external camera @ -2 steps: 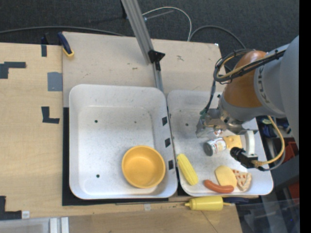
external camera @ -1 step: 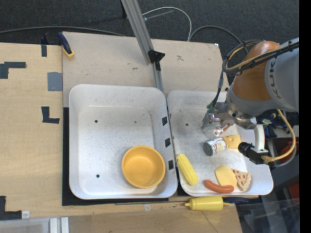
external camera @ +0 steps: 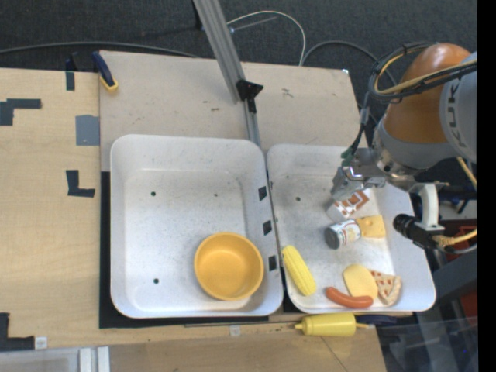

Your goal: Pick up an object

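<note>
The hand [external camera: 350,183] hovers low in the right bin [external camera: 310,169], just above a small carton [external camera: 353,204]. Can't tell its grip state. A tin [external camera: 341,233] lies just below.

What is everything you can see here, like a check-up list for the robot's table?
Surface: two white bins side by side, left bin and right bin, on a wooden bench.
Job's things: in the right bin, corn cob, small can lying on its side, cheese wedge, sausage, pizza slice, small carton; in the left bin, yellow bowl.
Clutter: yellow mustard bottle lying on the bench edge outside the bins.
Grippers: gripper low over the carton; grip unclear.
Cables: white cable looping behind the bench.
Surroundings: slanted metal pole, dark floor.
</note>
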You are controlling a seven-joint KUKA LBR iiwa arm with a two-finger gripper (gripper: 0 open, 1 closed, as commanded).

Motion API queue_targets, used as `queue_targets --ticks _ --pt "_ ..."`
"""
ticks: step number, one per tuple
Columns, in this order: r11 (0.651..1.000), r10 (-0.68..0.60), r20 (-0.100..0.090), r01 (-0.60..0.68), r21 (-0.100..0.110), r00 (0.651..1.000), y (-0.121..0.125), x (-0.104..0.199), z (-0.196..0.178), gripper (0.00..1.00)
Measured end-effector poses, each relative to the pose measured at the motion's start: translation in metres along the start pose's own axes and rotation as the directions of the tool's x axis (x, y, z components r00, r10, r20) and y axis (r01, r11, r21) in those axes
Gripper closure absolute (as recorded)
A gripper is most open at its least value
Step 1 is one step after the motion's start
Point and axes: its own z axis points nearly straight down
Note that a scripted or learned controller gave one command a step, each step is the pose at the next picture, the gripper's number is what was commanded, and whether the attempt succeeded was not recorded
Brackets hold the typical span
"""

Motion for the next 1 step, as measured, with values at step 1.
queue_targets --ticks 1 --pt "1.0 -0.006 -0.002 0.006 0.006 1.0 0.002 0.0579 0.009 1.0"
